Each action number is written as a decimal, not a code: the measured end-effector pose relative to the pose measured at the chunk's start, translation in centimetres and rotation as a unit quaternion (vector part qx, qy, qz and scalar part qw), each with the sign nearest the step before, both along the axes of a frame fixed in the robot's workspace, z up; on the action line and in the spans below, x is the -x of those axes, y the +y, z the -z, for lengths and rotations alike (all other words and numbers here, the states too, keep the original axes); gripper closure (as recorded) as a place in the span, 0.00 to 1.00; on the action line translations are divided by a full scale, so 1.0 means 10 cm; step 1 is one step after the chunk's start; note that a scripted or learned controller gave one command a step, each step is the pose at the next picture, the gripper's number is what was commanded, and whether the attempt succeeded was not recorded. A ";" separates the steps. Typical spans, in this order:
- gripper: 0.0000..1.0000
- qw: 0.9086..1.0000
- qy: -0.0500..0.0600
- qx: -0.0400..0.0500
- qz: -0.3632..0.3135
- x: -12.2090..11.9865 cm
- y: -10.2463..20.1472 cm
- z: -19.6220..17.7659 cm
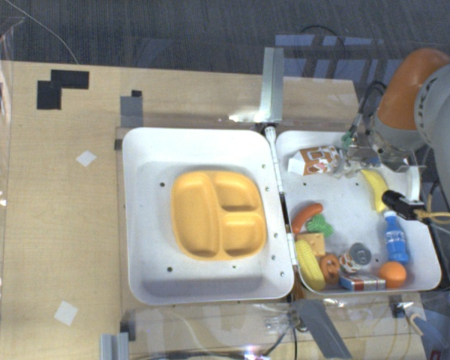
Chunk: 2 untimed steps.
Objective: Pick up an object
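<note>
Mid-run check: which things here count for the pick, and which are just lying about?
For the job:
gripper
right bin
banana
blue bottle
orange
corn cob
small carton

Lying about:
yellow divided tray
left bin
black tape marks

Light wooden tabletop [60, 223], bearing two black angular tape marks [60, 87] at its far left. Left shallow white bin [142, 276], holding one yellow plastic divided tray [217, 213] at centre. Upright grey metal post [272, 88] behind the bins' junction. Dark grey carpet floor [172, 21] beyond.
</note>
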State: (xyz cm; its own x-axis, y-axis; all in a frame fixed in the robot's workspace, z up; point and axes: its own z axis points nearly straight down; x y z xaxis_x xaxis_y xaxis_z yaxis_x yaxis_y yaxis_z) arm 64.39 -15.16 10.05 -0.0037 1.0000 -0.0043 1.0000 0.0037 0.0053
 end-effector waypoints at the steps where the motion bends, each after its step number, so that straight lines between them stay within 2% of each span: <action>1: 0.00 1.000 0.000 0.001 -0.001 0.00 -0.01 0.00; 2: 0.00 0.995 0.030 0.003 0.098 -0.12 0.17 0.15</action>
